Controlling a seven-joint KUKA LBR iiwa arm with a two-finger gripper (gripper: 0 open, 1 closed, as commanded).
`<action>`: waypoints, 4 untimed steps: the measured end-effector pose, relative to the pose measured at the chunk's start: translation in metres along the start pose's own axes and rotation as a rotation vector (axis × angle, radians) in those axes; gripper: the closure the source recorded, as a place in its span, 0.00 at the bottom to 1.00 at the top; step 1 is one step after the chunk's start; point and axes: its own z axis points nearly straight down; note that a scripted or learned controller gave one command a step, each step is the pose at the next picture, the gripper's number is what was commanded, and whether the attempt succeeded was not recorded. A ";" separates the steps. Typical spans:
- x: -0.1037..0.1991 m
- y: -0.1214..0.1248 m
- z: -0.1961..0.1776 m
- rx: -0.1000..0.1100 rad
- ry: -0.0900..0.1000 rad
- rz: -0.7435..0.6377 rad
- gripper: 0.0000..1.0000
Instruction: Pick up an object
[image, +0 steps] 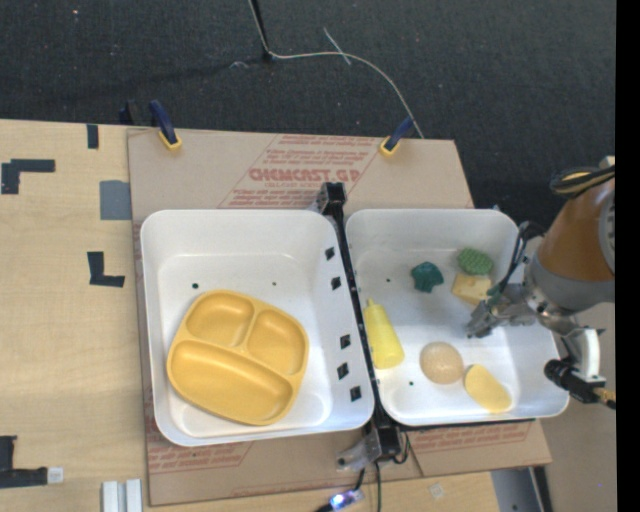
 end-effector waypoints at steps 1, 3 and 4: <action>0.004 0.003 -0.063 -0.001 0.003 -0.001 1.00; 0.001 0.014 -0.159 -0.002 0.002 -0.001 1.00; 0.001 0.015 -0.183 0.002 0.004 -0.001 1.00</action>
